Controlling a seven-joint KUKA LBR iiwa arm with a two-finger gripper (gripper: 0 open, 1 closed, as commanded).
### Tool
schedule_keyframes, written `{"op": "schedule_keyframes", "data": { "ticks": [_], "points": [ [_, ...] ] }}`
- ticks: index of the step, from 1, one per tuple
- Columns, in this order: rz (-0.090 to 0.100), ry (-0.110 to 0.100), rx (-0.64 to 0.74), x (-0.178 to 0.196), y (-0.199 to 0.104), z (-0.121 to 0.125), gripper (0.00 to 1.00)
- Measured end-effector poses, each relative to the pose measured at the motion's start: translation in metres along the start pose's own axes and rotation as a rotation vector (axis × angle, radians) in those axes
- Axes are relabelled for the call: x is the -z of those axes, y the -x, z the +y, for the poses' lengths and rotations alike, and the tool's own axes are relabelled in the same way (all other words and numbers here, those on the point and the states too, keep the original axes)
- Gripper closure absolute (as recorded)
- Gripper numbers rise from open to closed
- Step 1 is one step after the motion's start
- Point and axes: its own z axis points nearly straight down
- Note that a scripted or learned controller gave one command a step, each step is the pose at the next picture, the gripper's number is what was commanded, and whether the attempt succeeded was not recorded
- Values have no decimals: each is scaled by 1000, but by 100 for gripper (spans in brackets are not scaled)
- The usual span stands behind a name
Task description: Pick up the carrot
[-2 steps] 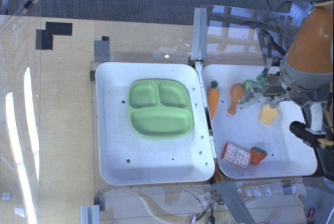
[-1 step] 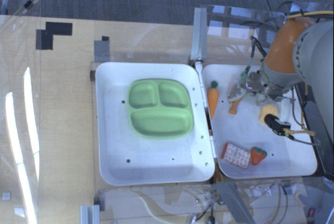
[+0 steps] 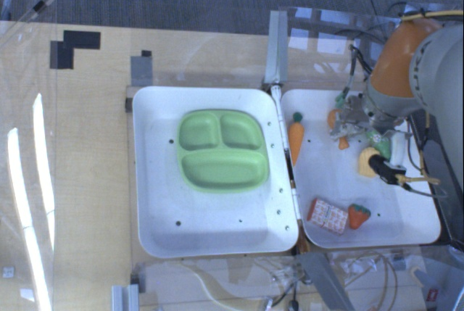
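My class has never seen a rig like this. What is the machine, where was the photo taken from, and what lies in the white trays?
The grey machine with an orange band is a robot arm; its gripper hangs over the right bin. One camera looks down from above. The left bin holds a green divided plate. The right bin holds the carrot, beside its left wall, a toy strawberry and a small patterned packet. The carrot is not held.
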Motion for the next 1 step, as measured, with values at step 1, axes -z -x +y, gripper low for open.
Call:
{"op": "schedule_keyframes", "data": {
  "ticks": [1],
  "points": [
    [-1,-6,207,85,-100,-33,100]
  ]
}}
